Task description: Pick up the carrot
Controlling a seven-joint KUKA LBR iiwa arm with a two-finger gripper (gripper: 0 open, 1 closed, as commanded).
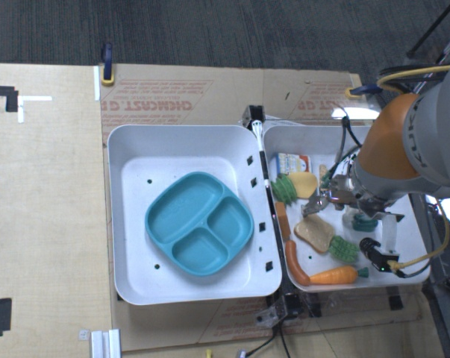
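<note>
One target: the tapered orange plastic carrot (333,276) with a small green stub at its right end, lying on the floor of the right-hand shallow white bin (411,233).
Tool: the grey arm's two-finger gripper (319,202), seen past the wrist with the orange band; its metal fingertips reach toward the middle of that bin.
Tool state: cannot tell; the tips are small and crowded against the toys under them.
Carrot from tool: toward the near wall of the bin and a little to the arm's side of the tips, near but clearly apart, touching nothing of the gripper.
Long axis: roughly crosswise in the view, parallel to the bin's near wall, pointed tip away from the arm.
Between tool and carrot: a tan slice of toy bread (315,232) just under the tips, and a knobbly green toy vegetable (343,249) just beyond it, right beside the carrot.
Off the carrot's pointed end: a curved red-orange toy sausage (294,260), almost meeting it.
Judgement: the fingers should straddle the carrot across its width, so the closing line would run near-to-far, with little room beside the green piece.
</note>
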